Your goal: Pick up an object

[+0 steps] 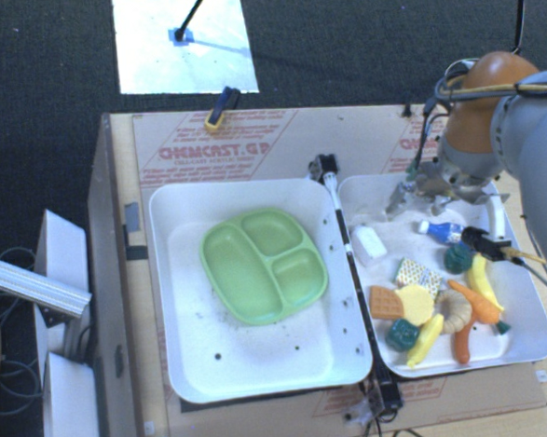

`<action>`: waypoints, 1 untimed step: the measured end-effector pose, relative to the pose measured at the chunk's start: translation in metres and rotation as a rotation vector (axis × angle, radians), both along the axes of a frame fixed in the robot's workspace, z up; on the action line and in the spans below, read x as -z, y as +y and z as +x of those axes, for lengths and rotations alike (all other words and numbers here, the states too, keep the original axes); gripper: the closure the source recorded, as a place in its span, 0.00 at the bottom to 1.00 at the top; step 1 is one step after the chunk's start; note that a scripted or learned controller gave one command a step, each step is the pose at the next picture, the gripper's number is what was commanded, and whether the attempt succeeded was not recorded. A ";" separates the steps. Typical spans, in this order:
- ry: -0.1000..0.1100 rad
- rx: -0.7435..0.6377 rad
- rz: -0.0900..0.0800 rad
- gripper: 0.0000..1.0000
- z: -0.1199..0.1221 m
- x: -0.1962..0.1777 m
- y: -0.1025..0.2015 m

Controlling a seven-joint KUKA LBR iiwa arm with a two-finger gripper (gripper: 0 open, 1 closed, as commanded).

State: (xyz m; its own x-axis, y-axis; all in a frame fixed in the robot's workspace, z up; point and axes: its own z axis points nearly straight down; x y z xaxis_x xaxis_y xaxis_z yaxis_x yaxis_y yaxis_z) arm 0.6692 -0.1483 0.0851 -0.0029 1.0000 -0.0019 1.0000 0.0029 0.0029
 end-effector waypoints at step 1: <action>0.000 0.000 0.000 0.00 0.000 0.000 0.001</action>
